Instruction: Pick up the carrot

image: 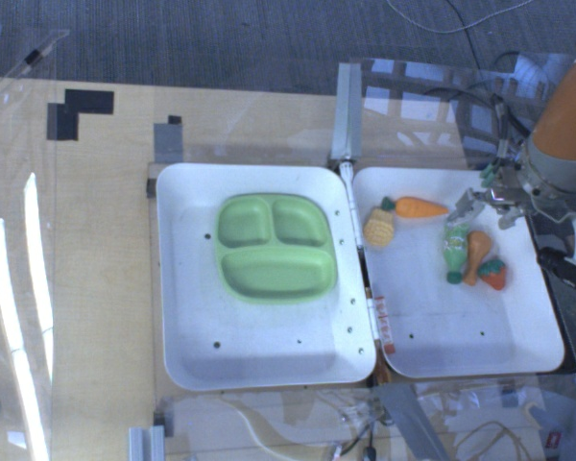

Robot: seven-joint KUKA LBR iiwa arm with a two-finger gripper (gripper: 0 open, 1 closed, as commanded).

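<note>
Orange and tapering, the small plastic carrot (420, 207) with a green leafy cap lies on its side near the upper edge of the right-hand shallow white bin (461, 344), its green end toward the bin's left wall and its tip toward the arm. Nothing is touching it from where I stand. Just left of it, and a little lower, sits a yellow toy corn cob (379, 227), close against the divider between the bins.

Further right in that bin lies a small cluster: a green plastic vegetable (455, 252) lying lengthwise, a tan toy drumstick (477, 254) pressed up beside it, and a red toy strawberry (493, 274) at the lower right of the pair.

From the right comes the grey arm with its orange band (564, 123), and its metal two-finger gripper (487, 203) sits over the upper right part of the bin, just right of the carrot's tip and just above the green vegetable. I can't make out how its jaws stand; the metal parts blur together at this angle, and no object shows between them.

Over in the left-hand shallow white bin (187, 344) rests a pale green plastic divided plate (274, 248) with three compartments, roughly in the middle, well apart from the toys.
</note>
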